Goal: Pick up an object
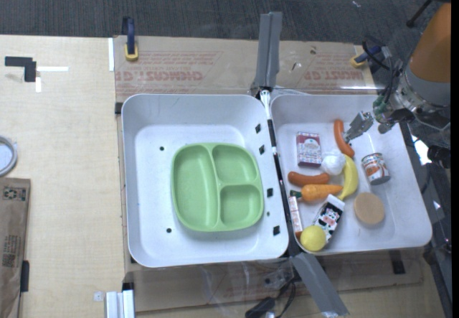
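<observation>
Two shallow white plastic bins sit side by side on a wooden bench as the grey two-finger gripper (pixel 361 125) hovers over the far part of the right bin (pixel 401 227), its fingers spread and nothing between them. By the look of it the pick has not been made: every candidate object lies loose on the bin floor. Closest to the fingertips is a slim orange-red sausage-shaped toy (pixel 342 138), just beside them. Nearby lie a small red-and-white carton (pixel 308 148), a white ball (pixel 332 164), a curved yellow banana (pixel 350 179), an orange carrot (pixel 320 192), a small labelled tin can (pixel 374 168), a round tan disc (pixel 369 209), a black-and-white milk carton (pixel 328 219) and a yellow lemon (pixel 312 238). The cluster is tight, so neighbours may crowd a closing grasp. A pale green divided plastic tray (pixel 216 186) occupies the left bin (pixel 143 237).
</observation>
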Available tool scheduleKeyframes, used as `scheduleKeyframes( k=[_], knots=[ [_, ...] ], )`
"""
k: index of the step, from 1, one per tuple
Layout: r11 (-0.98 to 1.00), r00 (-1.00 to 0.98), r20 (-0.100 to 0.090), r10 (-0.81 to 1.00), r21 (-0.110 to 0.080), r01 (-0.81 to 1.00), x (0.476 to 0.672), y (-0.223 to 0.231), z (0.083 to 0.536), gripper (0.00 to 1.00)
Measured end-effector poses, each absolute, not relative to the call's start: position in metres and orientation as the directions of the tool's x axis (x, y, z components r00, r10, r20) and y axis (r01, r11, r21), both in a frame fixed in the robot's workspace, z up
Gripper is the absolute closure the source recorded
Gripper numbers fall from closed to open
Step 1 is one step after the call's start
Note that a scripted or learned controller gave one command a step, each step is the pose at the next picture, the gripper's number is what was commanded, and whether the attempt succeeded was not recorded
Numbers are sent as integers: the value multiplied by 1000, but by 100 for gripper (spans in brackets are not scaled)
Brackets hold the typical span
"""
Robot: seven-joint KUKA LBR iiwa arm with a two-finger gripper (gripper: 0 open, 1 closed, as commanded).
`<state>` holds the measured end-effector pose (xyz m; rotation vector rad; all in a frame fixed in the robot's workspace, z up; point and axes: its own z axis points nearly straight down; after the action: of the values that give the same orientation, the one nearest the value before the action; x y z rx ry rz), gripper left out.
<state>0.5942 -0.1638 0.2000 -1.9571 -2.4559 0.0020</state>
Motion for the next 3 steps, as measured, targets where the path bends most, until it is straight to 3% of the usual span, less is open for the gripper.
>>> scheduleKeyframes(
  k=[1, 2, 3],
  knots=[
    [299, -299, 0, 954, 0, 954, 625, -177, 97, 0],
    [297, -297, -2, 955, 2, 955, 626, -178, 107, 100],
    [294, -294, -3, 956, 4, 956, 626, -178, 117, 100]
  ],
)
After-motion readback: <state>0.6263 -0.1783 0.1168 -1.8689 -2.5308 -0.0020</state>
